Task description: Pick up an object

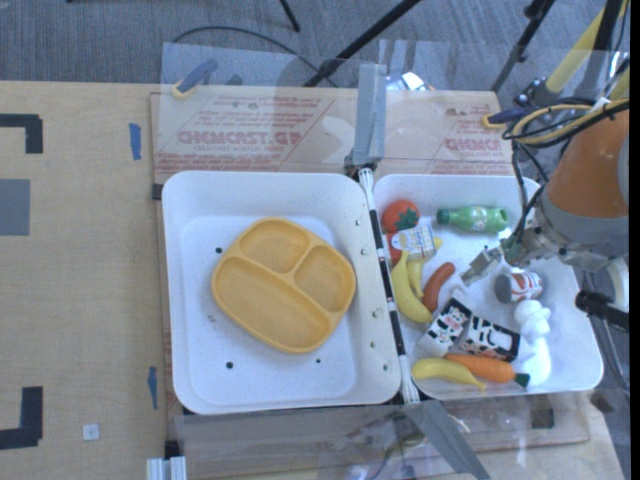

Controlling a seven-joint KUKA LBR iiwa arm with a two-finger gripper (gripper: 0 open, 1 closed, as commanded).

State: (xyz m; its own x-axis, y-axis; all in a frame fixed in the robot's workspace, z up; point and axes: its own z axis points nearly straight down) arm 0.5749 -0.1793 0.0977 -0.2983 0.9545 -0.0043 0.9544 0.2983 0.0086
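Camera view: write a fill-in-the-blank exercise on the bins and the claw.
1. The yellow plate is divided into ___ compartments.
2. The bottle lying near the tomato is ___ in colour.
3. The claw is over the bin on the view's ___.

Missing words: three; green; right.
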